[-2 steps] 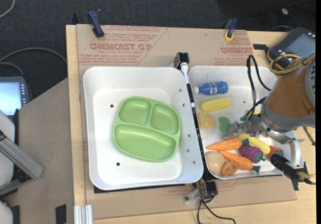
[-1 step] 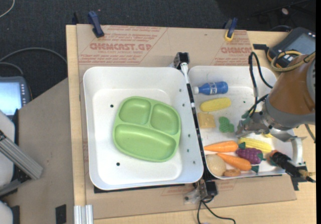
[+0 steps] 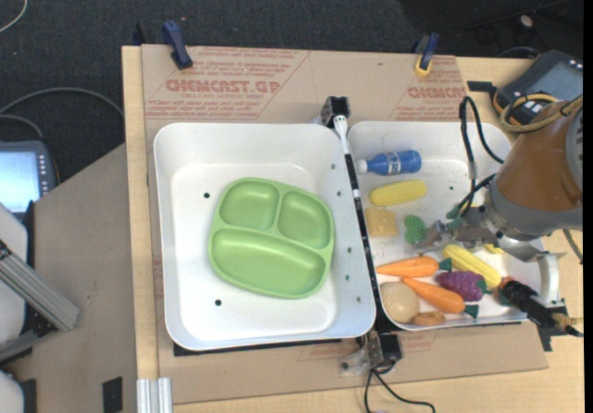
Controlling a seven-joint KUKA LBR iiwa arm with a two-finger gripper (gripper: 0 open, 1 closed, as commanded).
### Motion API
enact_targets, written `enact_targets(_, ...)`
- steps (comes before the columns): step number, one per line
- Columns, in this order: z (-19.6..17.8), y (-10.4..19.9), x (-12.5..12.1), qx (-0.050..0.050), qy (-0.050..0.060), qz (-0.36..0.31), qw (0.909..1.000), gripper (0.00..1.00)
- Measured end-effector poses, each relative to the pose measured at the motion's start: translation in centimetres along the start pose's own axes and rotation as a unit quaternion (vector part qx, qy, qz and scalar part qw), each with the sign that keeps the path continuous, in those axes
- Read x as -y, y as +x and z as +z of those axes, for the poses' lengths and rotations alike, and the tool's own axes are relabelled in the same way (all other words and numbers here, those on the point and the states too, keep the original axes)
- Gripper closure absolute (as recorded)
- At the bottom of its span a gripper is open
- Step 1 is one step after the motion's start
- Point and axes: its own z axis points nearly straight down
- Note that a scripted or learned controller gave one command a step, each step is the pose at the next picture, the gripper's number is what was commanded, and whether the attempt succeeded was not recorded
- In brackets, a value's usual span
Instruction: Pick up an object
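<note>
My gripper [image 3: 437,237] reaches in from the right, low over the middle of the right bin [image 3: 482,138]. It sits right beside a small green broccoli piece [image 3: 413,229]; whether it touches it is unclear. Around it lie a blue bottle [image 3: 393,162], a yellow corn-like piece [image 3: 397,192], a pale yellow cheese block [image 3: 380,221], two orange carrots [image 3: 408,267] [image 3: 434,295], a yellow corn cob [image 3: 471,263], purple grapes [image 3: 460,283] and a beige potato [image 3: 400,303]. The arm hides part of the bin's right side.
The left bin [image 3: 185,161] holds a green divided plate [image 3: 271,237]. A black clip [image 3: 335,109] sits where the two bins meet at the back. Blue clamps [image 3: 176,43] [image 3: 426,52] hold the cardboard base. Cables and a grey box [image 3: 542,87] lie at the far right.
</note>
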Motion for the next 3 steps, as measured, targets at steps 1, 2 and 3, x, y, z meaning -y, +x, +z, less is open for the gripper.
enact_targets(1, 1.0, 1.1, 2.7, -0.001, 0.001, 0.0, 1.0, 0.0)
enact_targets(2, -0.1, 1.0, 2.6, 0.001, -0.001, 0.0, 1.0, 1.0)
enact_targets(3, 0.0, 1.0, 2.6, 0.001, -0.001, 0.0, 1.0, 0.0)
